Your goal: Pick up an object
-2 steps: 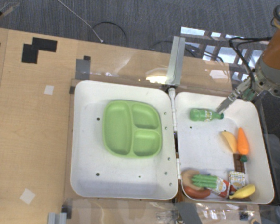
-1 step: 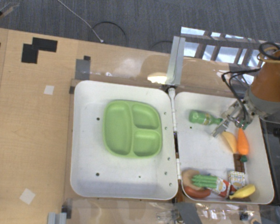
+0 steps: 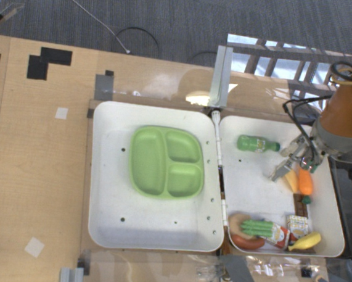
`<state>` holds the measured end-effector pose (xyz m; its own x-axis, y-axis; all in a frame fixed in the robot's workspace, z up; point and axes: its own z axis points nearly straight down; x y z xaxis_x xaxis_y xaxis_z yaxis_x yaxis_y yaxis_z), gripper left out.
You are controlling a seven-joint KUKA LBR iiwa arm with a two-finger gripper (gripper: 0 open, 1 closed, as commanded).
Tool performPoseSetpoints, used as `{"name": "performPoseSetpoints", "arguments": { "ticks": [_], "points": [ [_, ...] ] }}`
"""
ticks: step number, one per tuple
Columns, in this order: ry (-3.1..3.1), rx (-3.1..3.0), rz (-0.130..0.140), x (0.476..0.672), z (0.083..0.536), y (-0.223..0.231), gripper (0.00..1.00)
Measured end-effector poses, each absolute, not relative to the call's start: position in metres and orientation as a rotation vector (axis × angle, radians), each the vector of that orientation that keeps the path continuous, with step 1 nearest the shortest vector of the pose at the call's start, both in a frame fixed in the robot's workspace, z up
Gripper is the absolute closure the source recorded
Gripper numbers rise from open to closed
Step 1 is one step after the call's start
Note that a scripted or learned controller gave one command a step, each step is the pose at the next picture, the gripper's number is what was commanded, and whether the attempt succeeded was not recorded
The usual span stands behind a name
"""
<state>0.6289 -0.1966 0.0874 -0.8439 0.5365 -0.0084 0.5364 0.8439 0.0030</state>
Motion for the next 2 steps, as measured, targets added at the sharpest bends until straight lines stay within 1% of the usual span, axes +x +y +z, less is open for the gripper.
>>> {"name": "performPoseSetpoints", "arguments": {
  "ticks": [1, 2],
  "points": [
    [2.995, 0.865, 0.002, 0.634, 0.104, -0.196, 1.0],
    [2.966, 0.965, 0.007, 0.595, 0.209, -0.146, 1.0]
  ]
}}
